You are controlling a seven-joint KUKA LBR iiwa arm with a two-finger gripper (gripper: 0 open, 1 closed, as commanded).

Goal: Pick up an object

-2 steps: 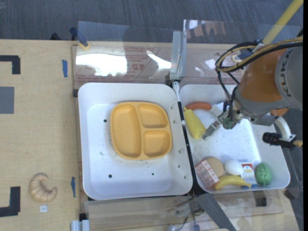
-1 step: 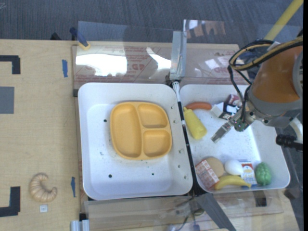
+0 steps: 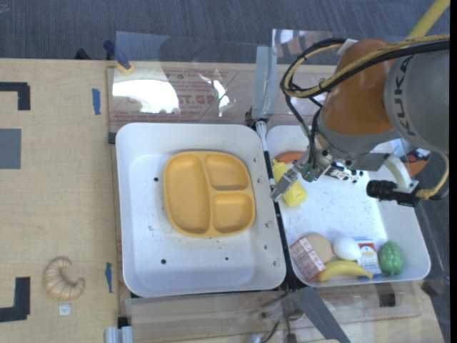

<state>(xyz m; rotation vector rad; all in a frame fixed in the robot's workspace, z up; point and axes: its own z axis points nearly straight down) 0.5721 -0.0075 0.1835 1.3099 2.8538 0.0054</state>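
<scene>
Well, smooth yellow divided tray (image 3: 209, 193), glossy banana (image 3: 343, 269)

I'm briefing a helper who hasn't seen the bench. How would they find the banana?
Start at the right-hand white bin and go to its near edge, where small items cluster. The banana lies there on its side, below a white egg and left of a green broccoli; it alone is long, curved and yellow.

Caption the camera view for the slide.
Arm over right bin, gripper by a yellow item; yellow tray in left bin.
</scene>
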